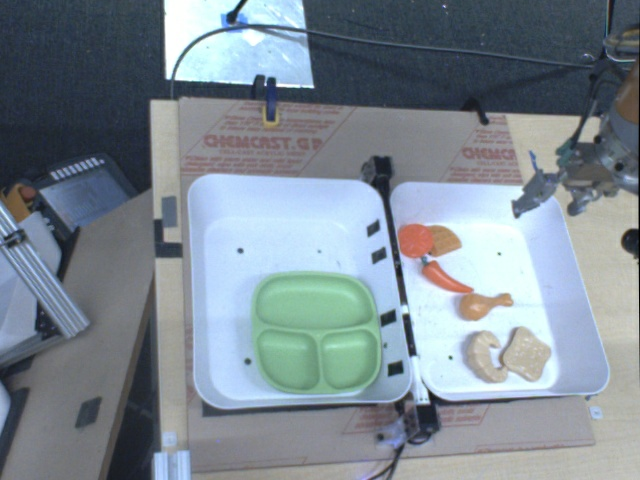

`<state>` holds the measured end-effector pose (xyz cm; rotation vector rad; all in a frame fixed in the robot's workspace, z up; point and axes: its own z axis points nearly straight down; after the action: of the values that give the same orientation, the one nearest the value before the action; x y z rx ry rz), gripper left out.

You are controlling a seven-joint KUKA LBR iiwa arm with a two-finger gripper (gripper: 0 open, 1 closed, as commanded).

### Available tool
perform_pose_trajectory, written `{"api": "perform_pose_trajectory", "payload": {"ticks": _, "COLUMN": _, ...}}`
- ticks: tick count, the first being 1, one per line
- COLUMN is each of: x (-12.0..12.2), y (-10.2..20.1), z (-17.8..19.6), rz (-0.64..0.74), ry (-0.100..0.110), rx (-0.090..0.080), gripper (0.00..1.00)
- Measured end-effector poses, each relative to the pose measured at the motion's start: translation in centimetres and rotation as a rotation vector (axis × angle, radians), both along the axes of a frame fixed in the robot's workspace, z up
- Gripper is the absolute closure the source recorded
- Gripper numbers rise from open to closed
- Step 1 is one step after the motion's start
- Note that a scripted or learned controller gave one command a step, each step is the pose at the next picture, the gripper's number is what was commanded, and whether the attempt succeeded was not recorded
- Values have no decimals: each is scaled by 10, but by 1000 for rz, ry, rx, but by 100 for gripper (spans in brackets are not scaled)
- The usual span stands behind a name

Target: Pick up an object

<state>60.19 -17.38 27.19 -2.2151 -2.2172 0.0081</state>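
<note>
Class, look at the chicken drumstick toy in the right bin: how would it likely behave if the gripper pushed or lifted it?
The drumstick looks like rigid moulded plastic, so probably stiff and light. Its rounded, bulbous end suggests it may roll or pivot when nudged. Its glossy surface might slip between the fingers.

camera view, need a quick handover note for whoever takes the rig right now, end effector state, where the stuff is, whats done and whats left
End effector: fingers spread open, holding nothing, above the top right corner of the right bin.
Right bin holds the toy food: a red-orange round piece with a tan piece touching it, a red chili, a drumstick, a curled beige piece and a bread-like slice.
Left bin holds a green divided plate.
Done: nothing picked.
Left: descend onto one item, close, lift.
</note>
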Motion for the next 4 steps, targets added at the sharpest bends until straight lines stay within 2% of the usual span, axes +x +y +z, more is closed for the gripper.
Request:
{"api": "perform_pose_trajectory", "payload": {"ticks": 1, "x": 2, "y": 1, "z": 6, "rz": 3, "ry": -11, "rx": -2, "gripper": 0}}
{"api": "perform_pose_trajectory", "payload": {"ticks": 4, "x": -2, "y": -13, "z": -151, "rz": 0, "ry": -8, "rx": -2, "gripper": 0}}
